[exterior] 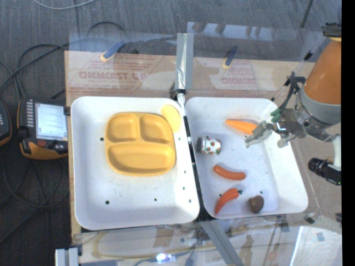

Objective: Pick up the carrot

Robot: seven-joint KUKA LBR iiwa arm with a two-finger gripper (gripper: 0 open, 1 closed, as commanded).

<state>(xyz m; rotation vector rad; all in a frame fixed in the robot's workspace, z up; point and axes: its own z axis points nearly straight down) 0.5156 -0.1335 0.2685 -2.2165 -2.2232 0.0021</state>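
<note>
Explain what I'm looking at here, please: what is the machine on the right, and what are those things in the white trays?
One camera looks down at a slant on a bench with two white bins. The arm, grey and orange, reaches in from the right; its end effector hangs over the right bin, open, holding nothing. Beside it lies the carrot it should pick up. That bin also holds a spotted cup, a sausage, a chili and a brown lump. The left bin holds a yellow tray.

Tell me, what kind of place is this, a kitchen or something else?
Most likely a robotics lab, not a kitchen. The food looks like toys: a carrot lies in a white bin on a bench, a handheld control pendant sits to the side, and cables trail across carpet.
</note>
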